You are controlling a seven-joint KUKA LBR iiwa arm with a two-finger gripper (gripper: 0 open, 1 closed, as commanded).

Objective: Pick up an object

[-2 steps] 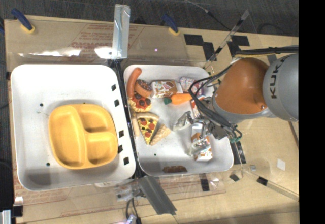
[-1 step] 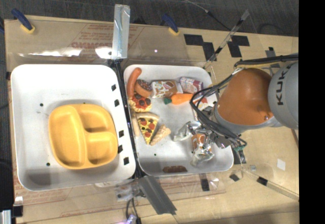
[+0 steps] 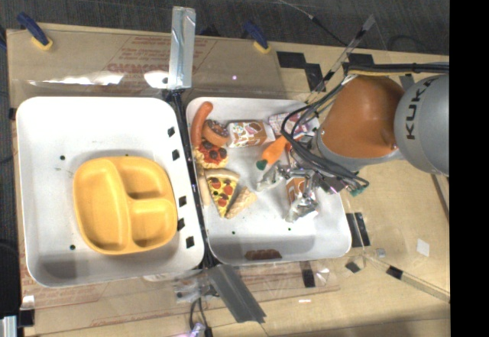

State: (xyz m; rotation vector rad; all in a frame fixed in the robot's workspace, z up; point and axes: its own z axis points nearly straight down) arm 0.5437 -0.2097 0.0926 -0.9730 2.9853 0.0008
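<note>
Two shallow white bins [image 3: 46, 121] on the cardboard-covered surface [image 3: 92, 53]; pincer [image 3: 299, 192] pinching a brown, roughly upright toy [image 3: 296, 190].

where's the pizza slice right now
The pizza slice lies in the right bin, near its left wall, just below the hot dog and left of the pincer.
</note>
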